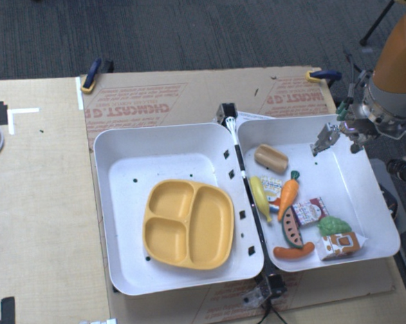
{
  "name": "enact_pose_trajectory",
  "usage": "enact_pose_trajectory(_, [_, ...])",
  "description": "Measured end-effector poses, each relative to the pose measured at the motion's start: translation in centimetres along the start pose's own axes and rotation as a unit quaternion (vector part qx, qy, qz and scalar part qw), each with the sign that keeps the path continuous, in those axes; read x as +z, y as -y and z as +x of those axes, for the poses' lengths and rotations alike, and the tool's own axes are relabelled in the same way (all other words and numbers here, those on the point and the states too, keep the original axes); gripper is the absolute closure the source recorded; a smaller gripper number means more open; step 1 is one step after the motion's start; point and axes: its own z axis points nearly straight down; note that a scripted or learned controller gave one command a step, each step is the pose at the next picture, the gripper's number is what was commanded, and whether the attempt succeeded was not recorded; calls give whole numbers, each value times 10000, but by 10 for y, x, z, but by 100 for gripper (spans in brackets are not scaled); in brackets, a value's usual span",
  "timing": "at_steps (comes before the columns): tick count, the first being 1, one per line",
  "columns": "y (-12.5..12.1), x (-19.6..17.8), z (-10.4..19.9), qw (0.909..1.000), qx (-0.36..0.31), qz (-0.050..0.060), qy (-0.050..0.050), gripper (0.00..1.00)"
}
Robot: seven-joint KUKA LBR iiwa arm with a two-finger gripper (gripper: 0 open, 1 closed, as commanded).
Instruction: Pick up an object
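The gripper (339, 138) hangs over the far right corner of the right bin (371, 181), and its jaws are spread with nothing between them. The toy carrot (288, 196) lies near the middle of this bin, beside a banana (260, 197) and a bread roll (271, 158).

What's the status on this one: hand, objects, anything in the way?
Hand above right bin's far right corner, holding nothing. Toy food piled in that bin, bread roll nearest. Path to it open.
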Motion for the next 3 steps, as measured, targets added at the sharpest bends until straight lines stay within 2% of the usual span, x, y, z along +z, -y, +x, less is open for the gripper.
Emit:
enact_pose_trajectory(1, [24,127,58,9999,168,-14,-6,0])
enact_pose_trajectory(2, [22,116,58,9998,178,-35,-9,100])
enact_pose_trajectory(3, [81,-9,87,9982,606,-1,0,100])
